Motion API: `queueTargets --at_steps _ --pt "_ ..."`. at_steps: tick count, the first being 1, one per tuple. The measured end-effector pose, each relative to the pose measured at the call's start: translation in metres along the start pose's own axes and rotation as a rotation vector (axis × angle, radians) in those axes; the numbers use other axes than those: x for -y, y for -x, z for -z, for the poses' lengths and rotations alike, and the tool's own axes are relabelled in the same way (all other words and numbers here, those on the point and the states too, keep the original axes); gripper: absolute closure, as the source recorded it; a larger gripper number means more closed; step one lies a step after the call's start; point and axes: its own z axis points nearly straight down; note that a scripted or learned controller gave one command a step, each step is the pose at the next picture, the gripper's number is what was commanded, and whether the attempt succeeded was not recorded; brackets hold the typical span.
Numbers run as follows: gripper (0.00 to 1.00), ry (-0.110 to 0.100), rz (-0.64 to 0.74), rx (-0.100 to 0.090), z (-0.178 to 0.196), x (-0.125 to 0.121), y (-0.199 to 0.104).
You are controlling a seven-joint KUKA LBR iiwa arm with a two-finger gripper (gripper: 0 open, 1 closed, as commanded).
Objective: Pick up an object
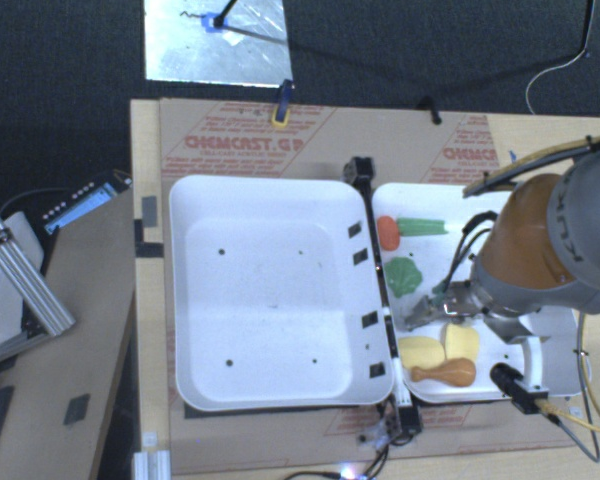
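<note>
Reaching into the right bin [435, 393], gripper [420, 311] sits low near its left wall, between green toy [404, 274] and yellow pieces [420, 349]. Claw state: cannot tell. Nothing seen held. Risk: objects crowd that wall; descent could clip the divider or wedge two items, causing a slip.

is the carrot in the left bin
No, the carrot lies in the right bin, near its top left corner.

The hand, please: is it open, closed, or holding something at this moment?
Hand: low in the right bin, next to the green object; whether it is open, closed or holding anything cannot be told.
</note>
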Motion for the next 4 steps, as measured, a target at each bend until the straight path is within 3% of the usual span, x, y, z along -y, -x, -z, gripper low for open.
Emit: queueTargets --at_steps 1,2,3,4 --pt "0.0 0.0 0.0 0.001 0.073 -0.021 -0.077" --pt "1.0 0.0 0.016 -0.019 0.085 -0.023 -0.089" --pt "1.0 0.019 0.013 -0.004 0.235 -0.071 -0.173" --pt "1.0 0.01 0.01 -0.004 0.321 -0.06 -0.228"
